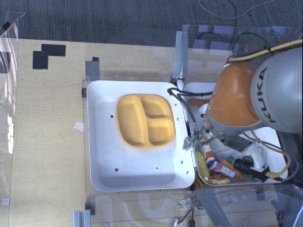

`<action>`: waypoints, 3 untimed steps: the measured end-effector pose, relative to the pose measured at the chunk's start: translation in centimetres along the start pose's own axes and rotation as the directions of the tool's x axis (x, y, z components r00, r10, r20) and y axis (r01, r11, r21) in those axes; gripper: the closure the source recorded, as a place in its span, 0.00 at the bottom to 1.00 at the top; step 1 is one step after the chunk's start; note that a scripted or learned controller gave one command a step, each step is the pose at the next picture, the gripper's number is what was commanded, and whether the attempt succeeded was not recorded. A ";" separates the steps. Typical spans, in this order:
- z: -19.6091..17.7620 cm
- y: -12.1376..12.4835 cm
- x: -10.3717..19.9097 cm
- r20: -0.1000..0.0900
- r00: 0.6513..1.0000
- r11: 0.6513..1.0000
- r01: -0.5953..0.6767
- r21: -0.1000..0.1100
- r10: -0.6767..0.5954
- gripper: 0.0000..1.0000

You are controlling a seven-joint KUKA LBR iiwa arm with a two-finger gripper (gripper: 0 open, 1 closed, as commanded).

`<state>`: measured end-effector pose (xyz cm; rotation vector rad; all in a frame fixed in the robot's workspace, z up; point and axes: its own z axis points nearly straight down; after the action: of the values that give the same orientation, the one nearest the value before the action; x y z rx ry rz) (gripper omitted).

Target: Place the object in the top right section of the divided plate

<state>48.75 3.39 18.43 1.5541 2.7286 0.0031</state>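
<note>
The divided plate (144, 120) is yellow and sits in the left bin (109, 164), a bit above the middle. It has one long part on its left side and two small parts on its right side, one above the other. The right bin (199, 86) holds a small pile of things near its bottom left corner. In the pile are a long yellow thing (201, 163) like a banana, a red and white packet (220, 167) and an orange stick (235, 170) like a carrot. I cannot tell which of them is the object to be moved. All of them lie in the right bin, apart from the plate. The big grey and orange arm (236, 103) hangs over the right bin, and the gripper (201, 143) points down just above the pile, near the wall between the two bins. The arm covers it, so I cannot tell if its jaws are spread or pressed together, or if they pinch anything. The bins rest on a pale wooden bench (47, 141). The bench has black tape (47, 56) stuck near its top left and a little white scrap (78, 126) beside the left bin. Behind the bench is dark grey carpet (118, 13) with a thin cable (218, 6) lying on it. Much of the right bin is hidden under the arm.
</note>
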 end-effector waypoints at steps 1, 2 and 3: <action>-0.1 -0.5 -1.0 0.002 0.992 0.992 0.123 -0.002 -0.123 1.00; -0.1 -0.3 -2.2 0.002 0.995 0.995 0.098 -0.003 -0.098 1.00; -1.2 -0.1 -2.2 0.005 0.995 0.995 0.099 -0.009 -0.099 1.00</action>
<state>49.80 1.45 19.66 1.4135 2.7942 0.0118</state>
